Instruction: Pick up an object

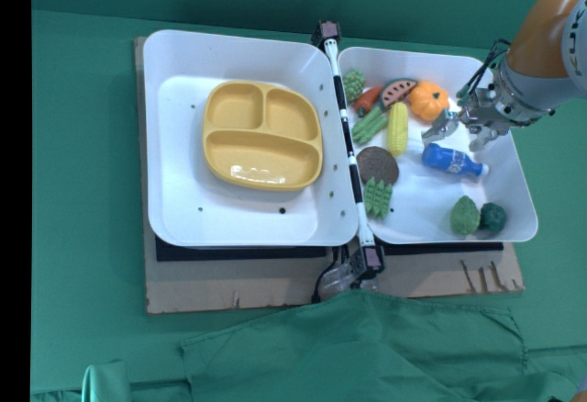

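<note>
Bins sit side by side on the green worktop [83,161], joined along a hinged middle rail; the left bin [174,207] carries a yellow divided plate [263,134] with nothing in its compartments, probably kept there as a place to set things down. The right bin [514,207] holds the toy food that the task can draw from: a blue bottle [452,160] lying on its side near the middle, an orange pumpkin [428,100] and a watermelon slice [397,92] towards the far wall, a corn cob [397,128] and green pods [370,126] beside them, a brown round piece [377,164] with a green ridged one [377,196] by the rail, and two green lumps [478,217] in the near corner. The pincer [466,127] hangs over the right bin, between pumpkin and bottle, fingers spread and released, nothing between them; judging by its place, the bottle just beneath looks the likeliest target, since it lies apart from its neighbours.
</note>
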You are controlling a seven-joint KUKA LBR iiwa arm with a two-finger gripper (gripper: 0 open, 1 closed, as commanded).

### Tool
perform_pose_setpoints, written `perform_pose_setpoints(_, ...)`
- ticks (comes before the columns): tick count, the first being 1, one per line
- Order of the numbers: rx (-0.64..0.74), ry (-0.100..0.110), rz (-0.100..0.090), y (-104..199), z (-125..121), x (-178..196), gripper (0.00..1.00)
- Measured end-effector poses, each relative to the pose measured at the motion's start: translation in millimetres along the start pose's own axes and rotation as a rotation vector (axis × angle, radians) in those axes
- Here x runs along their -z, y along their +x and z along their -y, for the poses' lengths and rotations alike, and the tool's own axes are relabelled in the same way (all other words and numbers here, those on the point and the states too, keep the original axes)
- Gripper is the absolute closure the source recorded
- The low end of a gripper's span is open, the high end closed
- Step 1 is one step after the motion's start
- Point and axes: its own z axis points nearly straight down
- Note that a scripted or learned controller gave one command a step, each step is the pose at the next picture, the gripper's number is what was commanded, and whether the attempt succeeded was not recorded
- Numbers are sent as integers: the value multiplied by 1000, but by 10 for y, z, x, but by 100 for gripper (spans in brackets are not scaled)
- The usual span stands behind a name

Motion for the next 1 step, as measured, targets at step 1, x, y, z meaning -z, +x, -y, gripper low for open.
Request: perform_pose_setpoints(1,4,-7,2,11,-285,244,0)
